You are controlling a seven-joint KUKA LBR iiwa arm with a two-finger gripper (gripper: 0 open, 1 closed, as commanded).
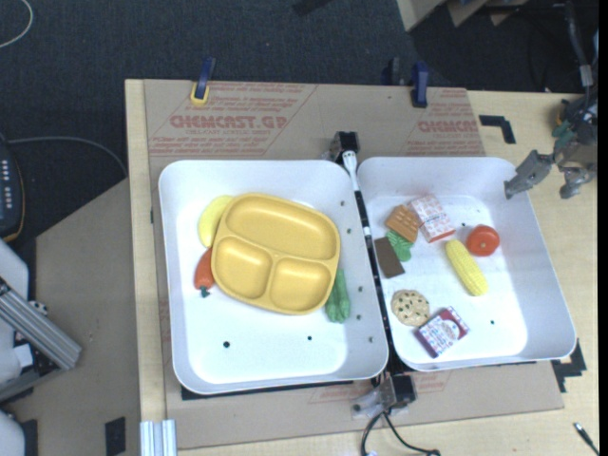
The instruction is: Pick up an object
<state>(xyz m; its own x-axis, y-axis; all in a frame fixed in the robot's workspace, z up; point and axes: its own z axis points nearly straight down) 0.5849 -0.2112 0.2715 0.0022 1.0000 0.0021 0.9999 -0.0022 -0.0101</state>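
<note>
The bench (pixel 285 112) carries two shallow white bins side by side. The left bin (pixel 185 331) contains a yellow compartment tray (pixel 275 252) with three sections, set at a slight tilt. A yellow banana-like item (pixel 211 218) protrudes from under the tray's upper left edge. A red-orange pepper (pixel 203 272) lies against the tray's left edge. A green leafy item (pixel 338 300) shows at the tray's lower right corner, near the divider between the bins.

The right bin (pixel 541 302) contains the loose objects available for picking:
- An orange-brown waffle-like block (pixel 403 223) near the upper middle, touching a red-and-white packet (pixel 433 218) on its right.
- A small green item (pixel 400 248) just below the block.
- A dark brown bar (pixel 388 256) beside the green item, close to the bin's left wall.
- A red tomato (pixel 484 240) to the right of the packet, apart from it.
- A yellow corn cob (pixel 466 266) lying diagonally, just below and left of the tomato.
- A chocolate-chip cookie (pixel 409 307) in the lower part of the bin.
- A red-and-white wrapped packet (pixel 442 332) just below and right of the cookie.

The pincer (pixel 549 180) is positioned at the right edge of the view, above the upper right corner of the right bin, well apart from every object. Its two fingers are spread in the released position, and nothing is between them. No object is lifted; all rest on the bin floors.

Blue and yellow clamps (pixel 200 84) grip the far edge of the bench.
</note>
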